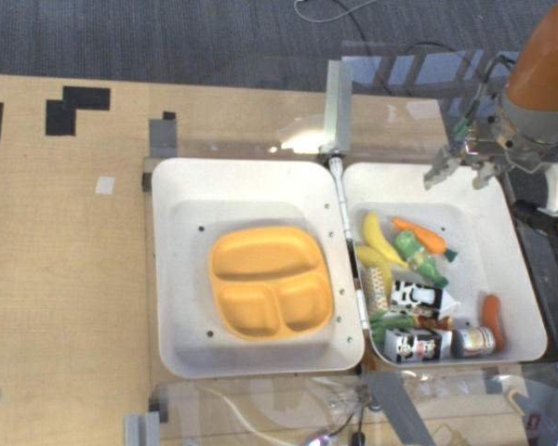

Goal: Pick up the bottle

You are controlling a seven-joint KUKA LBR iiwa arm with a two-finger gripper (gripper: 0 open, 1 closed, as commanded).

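A small green bottle (416, 252) lies on its side in the middle of the right bin (502, 249), between a carrot and a cow-patterned carton. My gripper (461, 174) hangs over the far part of that bin, up and to the right of the bottle and well apart from it. Its two fingers are spread open with nothing between them.
Around the bottle lie two bananas (378, 241), a carrot (421, 235), two cow-patterned cartons (417, 296), a can (472, 342) and a sausage (490, 315). The left bin (181, 249) holds a yellow divided tray (265, 282). A metal divider post (338, 110) stands between the bins at the back.
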